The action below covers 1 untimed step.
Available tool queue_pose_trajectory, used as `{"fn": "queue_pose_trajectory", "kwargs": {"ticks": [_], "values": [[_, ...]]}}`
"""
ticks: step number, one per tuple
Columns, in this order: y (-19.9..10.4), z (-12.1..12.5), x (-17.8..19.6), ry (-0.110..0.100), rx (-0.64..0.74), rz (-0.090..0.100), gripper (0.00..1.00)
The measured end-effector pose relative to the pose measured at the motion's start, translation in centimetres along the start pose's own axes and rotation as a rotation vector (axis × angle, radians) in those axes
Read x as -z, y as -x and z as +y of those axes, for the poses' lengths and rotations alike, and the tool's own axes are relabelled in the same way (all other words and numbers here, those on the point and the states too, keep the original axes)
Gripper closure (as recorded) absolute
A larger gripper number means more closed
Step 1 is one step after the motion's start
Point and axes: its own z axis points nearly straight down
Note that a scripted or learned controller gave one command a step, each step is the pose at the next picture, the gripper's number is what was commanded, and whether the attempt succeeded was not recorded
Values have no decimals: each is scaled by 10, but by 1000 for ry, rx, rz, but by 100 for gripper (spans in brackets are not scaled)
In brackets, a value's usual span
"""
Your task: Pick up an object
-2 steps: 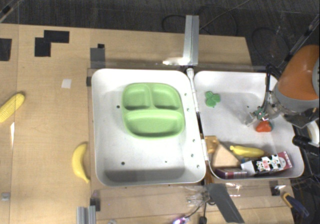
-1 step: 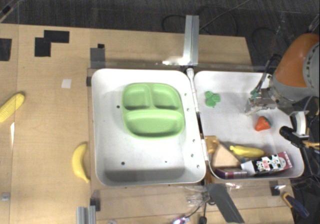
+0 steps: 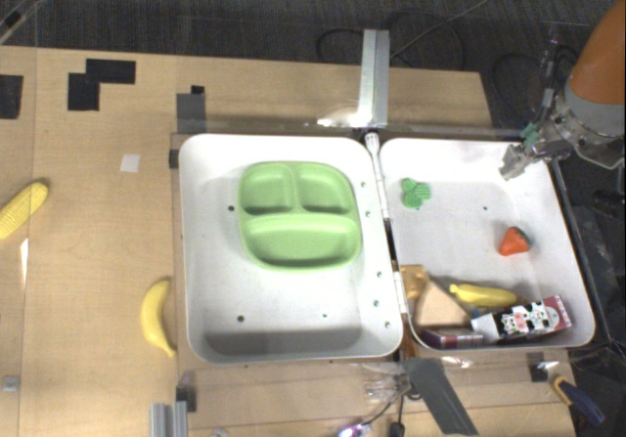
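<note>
Your arm's gripper (image 3: pixel 516 163) hangs over the far right corner of the right bin (image 3: pixel 460 200), and you cannot tell from here whether its fingers are apart or together; nothing shows between them. In that bin, a green object (image 3: pixel 416 194) lies near the far left, and an orange-red piece (image 3: pixel 514 242) sits toward the right side, both well apart from the gripper. Along the near wall a yellow item (image 3: pixel 482 295), a tan wedge (image 3: pixel 440 308) and a printed carton (image 3: pixel 523 319) crowd together. The left bin (image 3: pixel 210 230) holds a green divided plate (image 3: pixel 296 213). On the bench (image 3: pixel 88 259), a banana (image 3: pixel 156 316) lies just beside the left bin.
</note>
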Motion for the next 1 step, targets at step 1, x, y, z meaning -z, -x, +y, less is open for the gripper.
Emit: {"fn": "queue_pose_trajectory", "kwargs": {"ticks": [1], "values": [[0, 0, 0, 0, 0, 0, 0]]}}
